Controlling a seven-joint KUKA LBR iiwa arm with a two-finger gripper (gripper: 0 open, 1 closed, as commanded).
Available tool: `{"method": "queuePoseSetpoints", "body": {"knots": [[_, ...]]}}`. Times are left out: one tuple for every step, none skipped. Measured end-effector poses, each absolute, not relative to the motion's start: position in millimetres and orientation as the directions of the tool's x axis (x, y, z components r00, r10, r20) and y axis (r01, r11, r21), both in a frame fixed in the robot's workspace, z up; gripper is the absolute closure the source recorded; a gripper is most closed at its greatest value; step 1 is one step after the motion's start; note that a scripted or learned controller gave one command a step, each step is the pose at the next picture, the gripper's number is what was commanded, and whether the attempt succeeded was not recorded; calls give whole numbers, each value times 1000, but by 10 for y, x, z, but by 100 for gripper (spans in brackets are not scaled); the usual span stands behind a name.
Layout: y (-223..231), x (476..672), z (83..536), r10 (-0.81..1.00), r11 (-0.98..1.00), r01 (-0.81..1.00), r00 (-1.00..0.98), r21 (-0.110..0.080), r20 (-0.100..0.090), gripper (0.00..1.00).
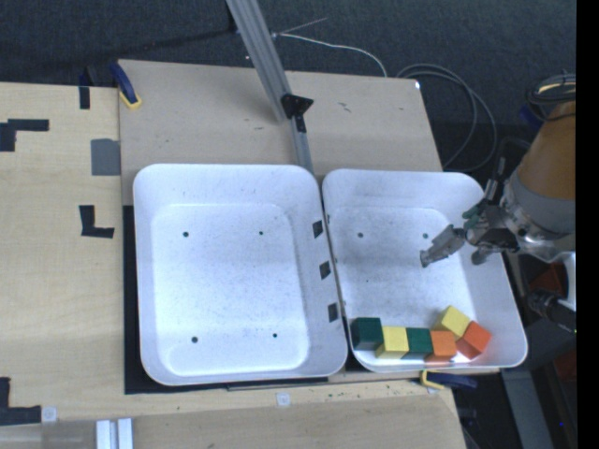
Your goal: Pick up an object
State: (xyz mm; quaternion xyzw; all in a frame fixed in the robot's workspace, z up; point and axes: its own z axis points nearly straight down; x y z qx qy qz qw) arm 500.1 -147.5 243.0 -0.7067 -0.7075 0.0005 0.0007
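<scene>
At the right edge of the right bin, the gripper hangs over the bin's white floor, reaching in from the right on the grey arm with its orange band. One finger points left and slightly toward the near side, its tip over bare floor in the right half of the bin; whether the fingers stand apart or together cannot be told from this angle, and nothing shows between them.

The blocks lie well apart from the gripper, packed along the near wall of the right bin. From left to right there is a dark green block, a yellow block, a second green block and an orange block, all touching in a row. At the near right corner another yellow block sits just beyond a red-orange block, both tilted.

The left bin lies beside the right one, their rims touching. A grey metal rail runs across the far side of the bench.
</scene>
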Motion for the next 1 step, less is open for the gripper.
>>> {"method": "queuePoseSetpoints", "body": {"knots": [[-1923, 4848, 2185, 1000, -4, 1000, 4, -5, -1, 0]]}}
